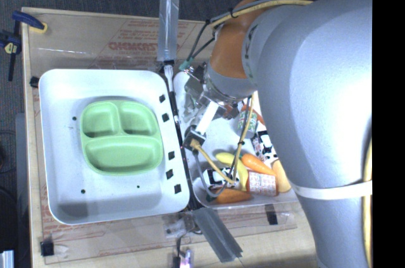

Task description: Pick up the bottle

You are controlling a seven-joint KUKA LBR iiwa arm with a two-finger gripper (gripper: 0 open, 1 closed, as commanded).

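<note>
A small bottle [262, 182] with an orange-red label lies on its side near the front of the right bin [201, 196]. It rests among other items and the arm partly covers it. My gripper [190, 110] is low in the right bin's back left part, close to the wall shared with the left bin. It is well behind and to the left of the bottle and apart from it. The wrist and arm hide most of the right bin.
A yellow banana [225, 158], an orange carrot [258, 163] and another orange item [231, 196] crowd around the bottle. The left bin [57, 197] holds a green divided plate [121, 136]. A grey bar [168, 20] stands at the back between the bins.
</note>
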